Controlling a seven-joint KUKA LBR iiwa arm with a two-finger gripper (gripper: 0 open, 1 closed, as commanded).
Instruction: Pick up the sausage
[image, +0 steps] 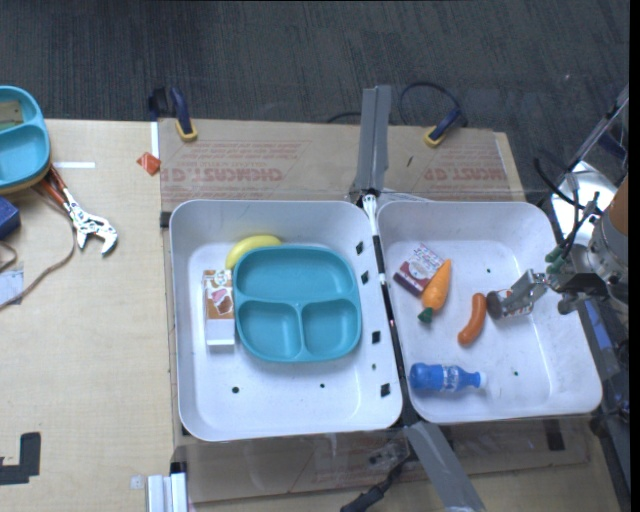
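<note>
None of the lifting is yet done: the sausage (472, 319) is seen lying on the right bin (560, 395) floor, just beside the carrot (436, 284). The gripper (506, 304) is poised just right of the sausage, jaws apart, nothing clamped.

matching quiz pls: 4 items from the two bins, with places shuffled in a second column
1. sausage
2. banana
3. blue bottle
4. carrot

A. left bin, behind the teal tray
B. right bin, lying near the front wall
C. right bin, just left of the gripper
D. right bin, against a small packet

Pairs: 1-C, 2-A, 3-B, 4-D
</note>
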